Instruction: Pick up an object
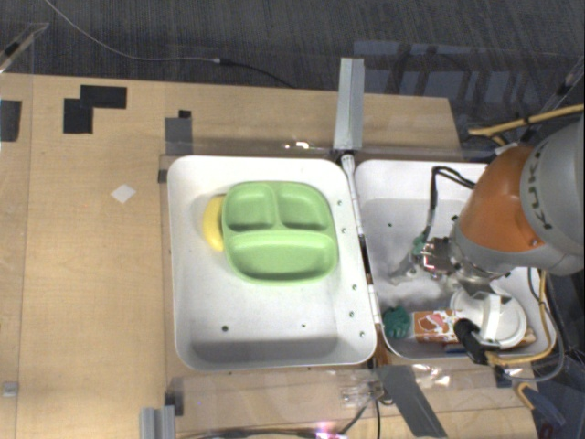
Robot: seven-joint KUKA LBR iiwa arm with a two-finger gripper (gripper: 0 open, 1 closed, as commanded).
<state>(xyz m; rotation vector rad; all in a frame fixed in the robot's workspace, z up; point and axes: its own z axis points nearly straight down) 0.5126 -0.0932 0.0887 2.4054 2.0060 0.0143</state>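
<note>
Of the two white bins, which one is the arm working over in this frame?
The right bin: the arm hangs over it, near a small green object and an orange packet. The left bin holds the green divided plate.

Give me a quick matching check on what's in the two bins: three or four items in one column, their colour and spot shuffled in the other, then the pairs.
Items:
1. divided plate
2. curved object
3. small round object
4. flat packet

Descriptions:
A. dark green, right bin, near front wall
B. light green, left bin, middle
C. yellow, left bin, tucked under the plate's left edge
D. orange and white print, right bin, below the arm

Pairs: 1-B, 2-C, 3-A, 4-D
</note>
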